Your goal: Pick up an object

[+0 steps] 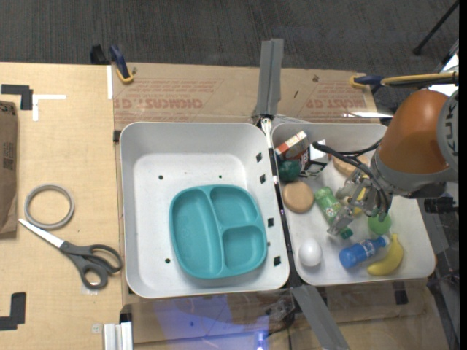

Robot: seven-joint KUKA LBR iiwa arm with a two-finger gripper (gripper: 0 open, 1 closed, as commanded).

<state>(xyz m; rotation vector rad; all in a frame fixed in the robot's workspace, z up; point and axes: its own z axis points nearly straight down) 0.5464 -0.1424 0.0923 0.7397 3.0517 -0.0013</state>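
camera view gives you two white bins side by side, and the right bin (pixel 416 268) is your landmark. the arm (pixel 416 141) comes in over its far right corner, and the gripper (pixel 355 208) hangs low near its middle, above a clear green bottle (pixel 327 203). you cannot tell how wide the claw stands or whether it has hold of anything; wires and linkage hide the tips. just nearer you than the gripper lie a blue bottle (pixel 361 252) and a yellow banana (pixel 387 258), close to the bin's near rim. a white egg (pixel 311 253) sits by its near left corner, a tan round disc (pixel 298 197) along its left wall. a red and white box (pixel 293 144) and a dark green lump (pixel 290 170) crowd its far left corner. left of it, the other bin (pixel 142 195) holds a teal tray (pixel 219 230) with open floor around.
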